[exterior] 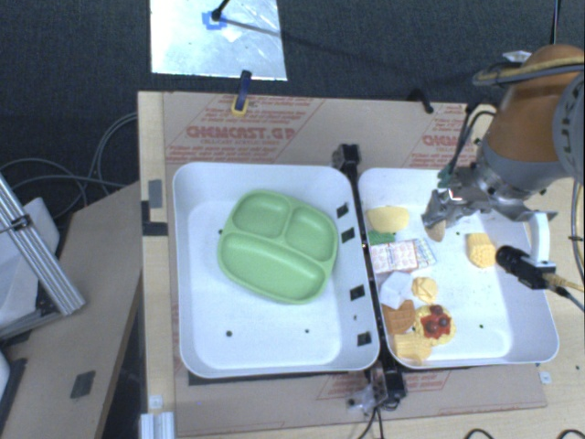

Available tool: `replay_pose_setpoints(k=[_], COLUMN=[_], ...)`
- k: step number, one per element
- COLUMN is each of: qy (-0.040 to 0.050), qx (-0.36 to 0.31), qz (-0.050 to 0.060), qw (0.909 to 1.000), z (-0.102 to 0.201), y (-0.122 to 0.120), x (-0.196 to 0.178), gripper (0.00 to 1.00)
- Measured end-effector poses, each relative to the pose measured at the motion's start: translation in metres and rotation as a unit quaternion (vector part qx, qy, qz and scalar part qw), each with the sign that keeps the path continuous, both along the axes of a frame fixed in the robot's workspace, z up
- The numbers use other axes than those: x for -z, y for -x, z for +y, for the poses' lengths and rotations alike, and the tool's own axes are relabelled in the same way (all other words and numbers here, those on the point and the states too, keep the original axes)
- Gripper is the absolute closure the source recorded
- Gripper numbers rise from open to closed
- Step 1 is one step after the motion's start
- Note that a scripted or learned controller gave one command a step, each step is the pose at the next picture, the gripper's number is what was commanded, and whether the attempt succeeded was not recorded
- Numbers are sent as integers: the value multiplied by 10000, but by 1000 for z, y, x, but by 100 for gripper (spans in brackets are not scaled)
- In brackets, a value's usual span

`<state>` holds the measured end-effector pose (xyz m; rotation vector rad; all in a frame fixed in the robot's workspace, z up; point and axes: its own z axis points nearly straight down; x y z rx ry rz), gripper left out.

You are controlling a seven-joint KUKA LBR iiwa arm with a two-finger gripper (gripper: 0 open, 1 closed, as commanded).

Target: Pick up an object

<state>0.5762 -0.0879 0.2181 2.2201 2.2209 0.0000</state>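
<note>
Toy food pieces (413, 291) lie clustered in the right bin (512, 337), ready for picking; the green divided plate (279, 245) occupies the left bin (196, 273). The tool (437, 216) hangs low over the right bin (finger state cannot be told), near a yellow piece (388, 218).

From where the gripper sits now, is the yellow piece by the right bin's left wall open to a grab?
Probably yes. The gripper hangs over the right bin just right of the yellow piece, with bare bin floor between them. The packet lies just below the piece, so a wide approach might clip it.
</note>
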Motion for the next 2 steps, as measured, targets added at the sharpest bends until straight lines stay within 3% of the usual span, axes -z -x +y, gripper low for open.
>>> replay_pose_setpoints(k=[2], qy=[-4], qx=[-20], qz=[-7], qw=[10000], z=[11], y=[-11], x=[0], gripper=[100])
